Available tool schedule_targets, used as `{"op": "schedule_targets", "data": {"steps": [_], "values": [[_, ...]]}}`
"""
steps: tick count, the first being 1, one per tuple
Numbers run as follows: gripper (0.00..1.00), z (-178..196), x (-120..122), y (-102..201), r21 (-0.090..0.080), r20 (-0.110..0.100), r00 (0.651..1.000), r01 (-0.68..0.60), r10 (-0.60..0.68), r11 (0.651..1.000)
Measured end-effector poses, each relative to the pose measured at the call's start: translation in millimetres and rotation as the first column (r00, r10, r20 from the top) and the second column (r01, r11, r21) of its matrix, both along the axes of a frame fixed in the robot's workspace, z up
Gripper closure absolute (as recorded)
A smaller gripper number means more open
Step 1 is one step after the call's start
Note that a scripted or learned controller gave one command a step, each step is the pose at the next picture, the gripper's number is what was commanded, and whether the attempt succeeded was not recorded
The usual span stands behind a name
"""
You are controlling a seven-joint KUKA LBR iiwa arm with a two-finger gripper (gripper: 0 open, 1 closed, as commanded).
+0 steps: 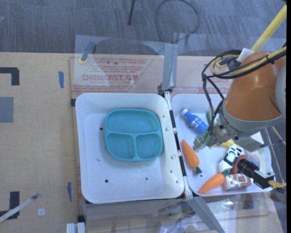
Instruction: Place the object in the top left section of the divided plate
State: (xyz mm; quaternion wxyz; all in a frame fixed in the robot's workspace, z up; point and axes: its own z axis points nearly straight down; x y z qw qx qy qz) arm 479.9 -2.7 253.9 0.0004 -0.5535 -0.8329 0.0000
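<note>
Gripper (pixel 202 140) low in the right white bin (pixel 205 178), at 12 o'clock from the upper orange plastic carrot (pixel 191 155); can't tell its opening or whether it has anything. Teal divided plastic plate (pixel 133 134) sits in the left white bin (pixel 91 154), sections bare. I'd centre over one carrot, close across its thick middle, lift straight, then go to the plate's 10 o'clock section.

- We note a tan bench top (pixel 36 150) with black corner marks (pixel 11 75) at its left edge and short strips of blue tape (pixel 61 79).
- A grey carpeted floor (pixel 68 18) runs along the top, with a thin dark cable loop (pixel 177 13) lying on it.
- A clear sheet with red lettering (pixel 111 73) lies on the bench.
- Lighting is even, without hard shadows.
</note>
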Motion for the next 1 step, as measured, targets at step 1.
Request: {"op": "schedule_targets", "data": {"steps": [1], "values": [[1.0, -69.7, 22.2, 64.1, 0.0, 0.0, 1.0, -0.023, 0.023, 1.0]]}}
